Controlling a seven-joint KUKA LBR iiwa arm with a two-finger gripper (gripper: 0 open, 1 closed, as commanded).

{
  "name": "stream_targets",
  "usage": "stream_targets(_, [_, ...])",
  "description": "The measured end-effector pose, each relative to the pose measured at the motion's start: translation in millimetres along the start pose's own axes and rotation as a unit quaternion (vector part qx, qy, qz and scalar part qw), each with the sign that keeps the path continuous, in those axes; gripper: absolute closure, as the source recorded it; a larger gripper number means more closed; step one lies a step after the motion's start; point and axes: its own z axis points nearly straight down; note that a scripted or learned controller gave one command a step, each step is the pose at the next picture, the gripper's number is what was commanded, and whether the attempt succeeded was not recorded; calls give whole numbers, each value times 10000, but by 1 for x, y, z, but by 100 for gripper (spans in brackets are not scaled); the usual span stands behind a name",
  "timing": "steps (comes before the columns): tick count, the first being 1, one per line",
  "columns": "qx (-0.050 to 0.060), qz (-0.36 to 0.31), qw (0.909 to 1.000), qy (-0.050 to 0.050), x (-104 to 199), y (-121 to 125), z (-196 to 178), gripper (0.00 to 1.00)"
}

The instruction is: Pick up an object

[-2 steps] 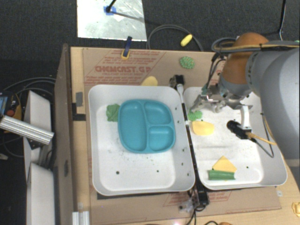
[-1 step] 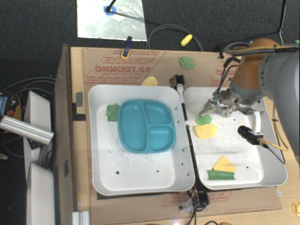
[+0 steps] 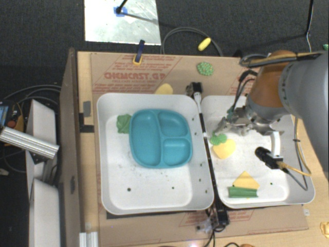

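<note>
My gripper (image 3: 237,125) hangs low over the upper part of the right bin (image 3: 293,189), under the grey arm with its orange band (image 3: 270,89). Just left of and below it lie a small green piece (image 3: 218,138) and a pale yellow piece (image 3: 224,149), touching each other near the bin's left wall. A yellow wedge (image 3: 246,180) rests on a green bar (image 3: 242,192) at the bin's front. Nothing can be seen held in the gripper.
The left bin (image 3: 154,194) holds a blue divided plate (image 3: 160,138) with a green leafy piece (image 3: 123,123) at its left edge. Behind the bins on the cardboard lie a green round item (image 3: 205,68) and a yellow item (image 3: 164,89). Cables trail at the right.
</note>
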Motion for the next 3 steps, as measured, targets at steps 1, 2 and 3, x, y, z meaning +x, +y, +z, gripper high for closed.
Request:
stream_targets(1, [-10, 17, 10000, -3, 10, -20, 0, 0])
stream_targets(2, [-7, 15, 10000, 9, -14, -26, 0, 0])
stream_targets(3, [-18, 22, 10000, -4, -3, -52, -1, 0])
